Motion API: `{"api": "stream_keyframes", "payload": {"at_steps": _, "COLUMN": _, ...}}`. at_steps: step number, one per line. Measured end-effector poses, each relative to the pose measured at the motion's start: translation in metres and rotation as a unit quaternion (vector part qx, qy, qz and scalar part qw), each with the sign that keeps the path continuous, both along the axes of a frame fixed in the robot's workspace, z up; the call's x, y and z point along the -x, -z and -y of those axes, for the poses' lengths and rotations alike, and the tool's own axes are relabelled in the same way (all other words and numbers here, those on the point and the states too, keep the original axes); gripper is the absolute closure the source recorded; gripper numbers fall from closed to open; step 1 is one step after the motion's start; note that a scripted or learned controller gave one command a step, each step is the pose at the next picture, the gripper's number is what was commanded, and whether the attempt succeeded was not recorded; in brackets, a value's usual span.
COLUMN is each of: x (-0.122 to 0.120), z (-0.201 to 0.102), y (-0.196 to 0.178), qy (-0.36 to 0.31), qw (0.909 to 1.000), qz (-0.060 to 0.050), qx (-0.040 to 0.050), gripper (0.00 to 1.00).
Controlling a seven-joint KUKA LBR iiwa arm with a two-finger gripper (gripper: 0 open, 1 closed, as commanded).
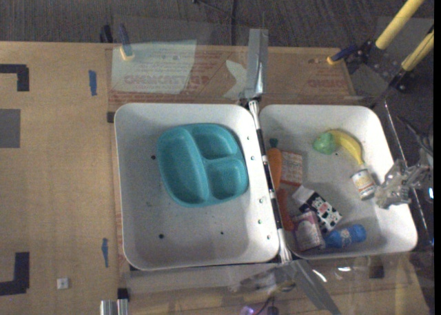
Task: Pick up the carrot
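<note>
- Spotted the carrot [275, 167] well left of the fingers [394, 189], lying lengthwise against the right bin's [386, 124] left wall.
- Could not tell whether the fingers were open or closed.
- Noted the fingers poised at the bin's right rim, just beside a small bottle [363, 183].
- Judged a reach leftward necessary, probably cramped by that wall.
</note>
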State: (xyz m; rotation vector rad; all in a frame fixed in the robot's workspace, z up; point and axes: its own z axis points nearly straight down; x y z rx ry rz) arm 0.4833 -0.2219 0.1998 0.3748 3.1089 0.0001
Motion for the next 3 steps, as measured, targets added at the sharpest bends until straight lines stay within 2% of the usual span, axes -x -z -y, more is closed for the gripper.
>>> {"api": "stream_keyframes", "payload": {"at_steps": 1, "x": 0.003, "z": 0.002, "y": 0.015, "qy": 0.096, "qw": 0.9954, "qz": -0.004, "qx": -0.0013, "gripper": 1.0}}
{"api": "stream_keyframes", "payload": {"at_steps": 2, "x": 0.001, "z": 0.0, "y": 0.009, "qy": 0.02, "qw": 0.9998, "qz": -0.002, "qx": 0.0002, "gripper": 1.0}}
{"api": "stream_keyframes", "payload": {"at_steps": 3, "x": -0.001, "z": 0.0, "y": -0.002, "qy": 0.021, "qw": 0.9998, "qz": 0.002, "qx": 0.0012, "gripper": 1.0}}
